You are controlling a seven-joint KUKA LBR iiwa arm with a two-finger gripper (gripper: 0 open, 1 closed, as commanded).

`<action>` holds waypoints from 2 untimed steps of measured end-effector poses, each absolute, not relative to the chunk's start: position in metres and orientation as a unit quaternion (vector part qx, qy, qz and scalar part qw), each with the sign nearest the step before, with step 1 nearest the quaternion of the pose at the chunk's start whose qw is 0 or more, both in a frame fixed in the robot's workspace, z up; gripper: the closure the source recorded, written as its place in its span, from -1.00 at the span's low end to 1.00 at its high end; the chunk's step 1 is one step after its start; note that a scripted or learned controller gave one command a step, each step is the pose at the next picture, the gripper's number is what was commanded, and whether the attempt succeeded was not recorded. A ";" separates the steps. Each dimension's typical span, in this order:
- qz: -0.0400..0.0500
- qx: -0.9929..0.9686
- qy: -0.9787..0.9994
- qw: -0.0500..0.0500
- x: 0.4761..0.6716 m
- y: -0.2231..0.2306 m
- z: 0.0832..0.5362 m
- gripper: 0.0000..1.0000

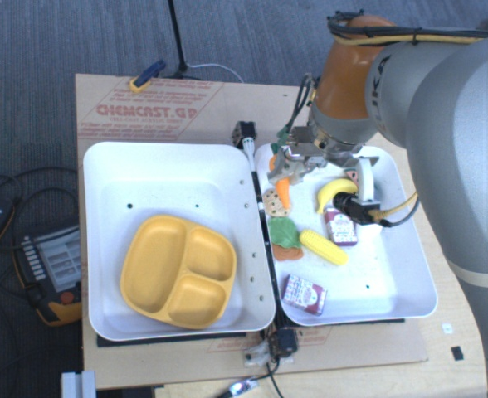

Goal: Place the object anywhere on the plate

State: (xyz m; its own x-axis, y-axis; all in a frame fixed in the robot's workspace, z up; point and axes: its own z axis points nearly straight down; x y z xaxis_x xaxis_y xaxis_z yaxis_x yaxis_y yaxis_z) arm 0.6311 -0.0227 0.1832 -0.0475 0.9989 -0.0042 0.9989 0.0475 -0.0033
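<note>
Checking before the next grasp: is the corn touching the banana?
Apart. The camera view shows bare white bin floor between the corn and the banana, with the banana lying further back beside a small carton.

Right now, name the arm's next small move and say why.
Probably lower onto the carrot and try a grasp: the gripper sits at the back of the right bin over the toy food, and the yellow plate in the left bin carries nothing.

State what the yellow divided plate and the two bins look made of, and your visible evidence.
Yellow divided plate: probably moulded plastic, matte, with rounded compartment ridges and uniform colour. Left bin and right bin: likely thin formed plastic, smooth and slightly glossy, with rounded corners and soft highlights.
</note>
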 end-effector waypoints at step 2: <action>-0.001 0.517 0.856 -0.001 0.559 0.026 0.183 -1.00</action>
